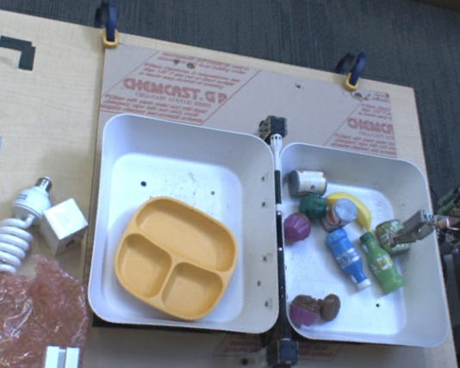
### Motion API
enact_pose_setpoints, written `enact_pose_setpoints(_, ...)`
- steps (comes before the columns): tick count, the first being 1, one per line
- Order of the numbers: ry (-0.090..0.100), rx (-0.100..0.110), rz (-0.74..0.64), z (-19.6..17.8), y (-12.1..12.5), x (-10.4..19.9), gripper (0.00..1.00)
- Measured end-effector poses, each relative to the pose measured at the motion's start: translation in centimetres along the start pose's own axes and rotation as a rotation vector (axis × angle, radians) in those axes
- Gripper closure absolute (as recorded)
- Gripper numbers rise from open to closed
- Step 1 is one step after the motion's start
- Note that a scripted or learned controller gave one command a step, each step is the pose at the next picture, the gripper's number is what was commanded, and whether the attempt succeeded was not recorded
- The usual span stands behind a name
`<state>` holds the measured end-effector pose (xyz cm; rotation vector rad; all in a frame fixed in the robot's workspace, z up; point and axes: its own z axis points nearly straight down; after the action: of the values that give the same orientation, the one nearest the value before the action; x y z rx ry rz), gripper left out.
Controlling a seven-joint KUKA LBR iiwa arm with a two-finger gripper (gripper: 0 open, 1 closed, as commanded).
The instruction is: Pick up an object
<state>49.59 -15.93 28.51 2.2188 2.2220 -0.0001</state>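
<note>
The right bin (415, 328) holds several small objects: a white cylinder (309, 182), a dark green lump (313, 208), a yellow banana (359, 206), a purple ball (296, 227), a blue bottle (347, 254), a green bottle (382, 265) and a purple and brown piece (315, 309). My gripper (407, 232) reaches in from the right edge, low over the bin's right side. Its tip lies against a small olive-green object (387, 234) just above the green bottle. Whether that object is held cannot be made out.
The left bin (122, 152) carries a yellow divided plate (176, 257). Left of the bins on the bench lie a spiral light bulb (12, 231), a white cube (65, 222) and crumpled pink wrap (37, 317). Two clamps (106, 24) pin the board's far edge.
</note>
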Motion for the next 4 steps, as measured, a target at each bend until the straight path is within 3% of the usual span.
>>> enact_pose_setpoints(1,-0.004,-0.008,0.003,16.8,0.5,-3.0,0.00)
enact_pose_setpoints(2,-0.005,-0.010,0.004,15.8,0.7,-3.0,1.00)
enact_pose_setpoints(3,0.000,-0.001,0.001,8.8,-1.1,2.7,1.00)
enact_pose_setpoints(4,0.000,0.001,0.000,9.3,7.4,8.3,1.00)
